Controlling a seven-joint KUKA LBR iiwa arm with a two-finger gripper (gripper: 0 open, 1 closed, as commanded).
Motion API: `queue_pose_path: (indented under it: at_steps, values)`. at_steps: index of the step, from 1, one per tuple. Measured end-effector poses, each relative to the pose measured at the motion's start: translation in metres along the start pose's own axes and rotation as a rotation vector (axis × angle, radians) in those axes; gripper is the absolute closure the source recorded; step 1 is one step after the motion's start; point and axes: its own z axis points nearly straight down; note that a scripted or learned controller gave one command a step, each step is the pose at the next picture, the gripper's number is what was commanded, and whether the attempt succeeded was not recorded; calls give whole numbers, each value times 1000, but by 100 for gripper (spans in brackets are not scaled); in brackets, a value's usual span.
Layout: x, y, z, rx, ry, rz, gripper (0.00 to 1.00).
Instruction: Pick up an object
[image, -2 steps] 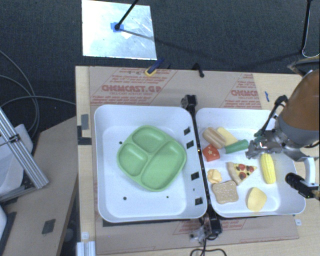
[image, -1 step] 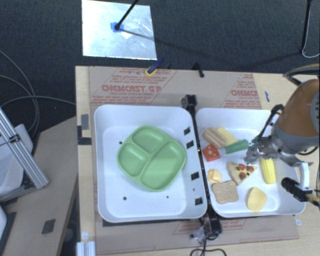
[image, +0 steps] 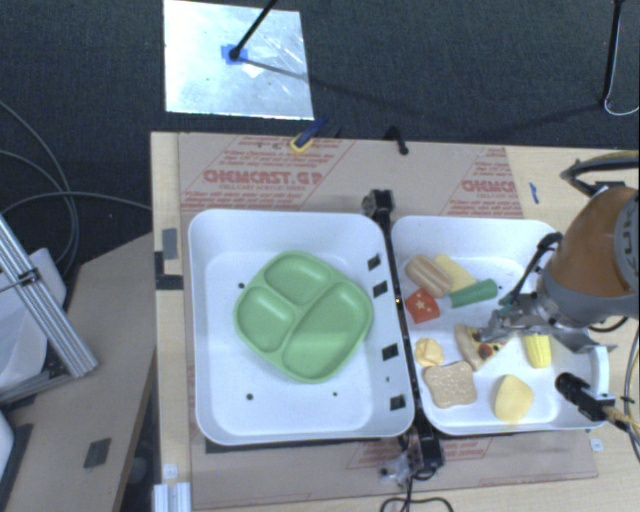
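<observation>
The right bin (image: 520, 240) holds several toy foods. Among them are a tan hot dog bun (image: 432, 272), a green pickle (image: 472, 293), a red piece (image: 422, 306), a pizza slice (image: 468, 346), a small yellow piece (image: 428, 351), a slice of toast (image: 450, 384), a yellow lemon-like lump (image: 513, 398) and a corn cob (image: 538, 349). My gripper (image: 497, 327) reaches in from the right and hangs low over the middle of this bin. It is just right of the pizza slice and left of the corn cob.
The left bin (image: 220, 400) holds a green divided plate (image: 303, 315). A black divider with clips (image: 390, 300) runs between the bins. The grey and orange arm (image: 600, 265) covers the right bin's far right side.
</observation>
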Motion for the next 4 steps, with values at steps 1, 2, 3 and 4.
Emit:
queue_pose_path:
  at_steps: [1, 2, 3, 4]
  values:
    - [-29, -37, -29, 7, -4, 4, 100]
    - [20, -27, -96, 0, -2, -8, 100]
    - [67, -19, -69, 8, 0, -8, 100]
    - [28, 5, -24, 9, -3, 2, 100]
